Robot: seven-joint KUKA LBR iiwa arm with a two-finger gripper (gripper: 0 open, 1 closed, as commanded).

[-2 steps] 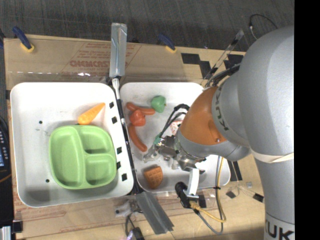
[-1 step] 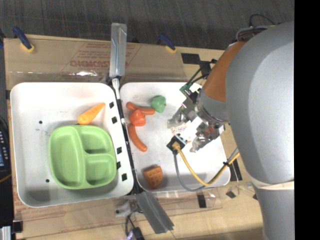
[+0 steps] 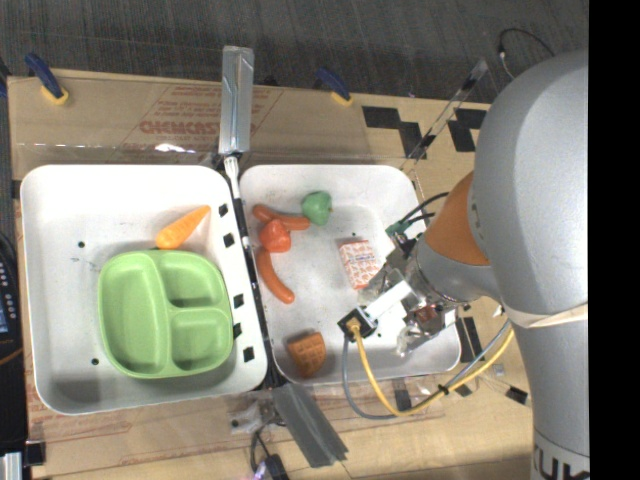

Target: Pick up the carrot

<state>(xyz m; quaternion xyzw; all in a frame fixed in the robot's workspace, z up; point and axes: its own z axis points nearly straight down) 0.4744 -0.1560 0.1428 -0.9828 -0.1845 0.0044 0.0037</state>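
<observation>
carrot (image 3: 183, 227): left bin (image 3: 40, 268), lying just above green divided plate (image 3: 165, 313), near the divider
claw (image 3: 405, 323): over right bin (image 3: 330, 178), lower right corner, well apart from carrot
claw state: cannot tell, nothing seen held

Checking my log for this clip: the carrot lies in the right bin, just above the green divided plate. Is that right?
Not quite. The camera view shows the carrot in the left bin, not the right one. The rest holds: it lies just above the green divided plate, near that bin's upper right part.
</observation>
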